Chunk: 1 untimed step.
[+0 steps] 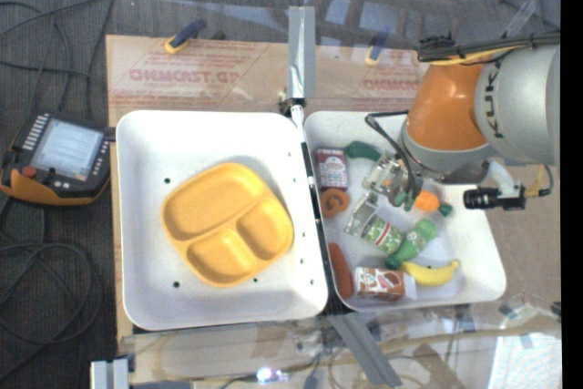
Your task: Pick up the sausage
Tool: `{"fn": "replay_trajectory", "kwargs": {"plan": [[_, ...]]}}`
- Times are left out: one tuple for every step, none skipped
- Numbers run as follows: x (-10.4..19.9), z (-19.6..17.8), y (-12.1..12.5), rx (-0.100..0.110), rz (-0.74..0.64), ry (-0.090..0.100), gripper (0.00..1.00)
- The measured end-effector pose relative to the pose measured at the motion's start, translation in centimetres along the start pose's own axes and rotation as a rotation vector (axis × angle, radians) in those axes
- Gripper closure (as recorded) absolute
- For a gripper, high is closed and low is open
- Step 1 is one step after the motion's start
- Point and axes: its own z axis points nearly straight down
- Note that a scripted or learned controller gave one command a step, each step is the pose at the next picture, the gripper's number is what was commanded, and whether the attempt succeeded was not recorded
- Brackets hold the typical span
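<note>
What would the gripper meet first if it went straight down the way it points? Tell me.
Probably the green bottle, lying just below the gripper in the right bin. Depth is unclear. The sausage lies further toward the bin's near-left corner.

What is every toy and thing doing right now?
sausage: lying in right bin, untouched
banana: lying flat
green bottle: on its side
yellow tray: upright in left bin
gripper: above the right bin's toys

Two bins [137, 196], one yellow tray [228, 221], one sausage [340, 270].
</note>
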Motion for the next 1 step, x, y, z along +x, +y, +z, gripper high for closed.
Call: {"fn": "replay_trajectory", "kwargs": {"plan": [[5.41, -6.71, 3.20, -0.003, 0.056, 0.000, 0.00]]}}
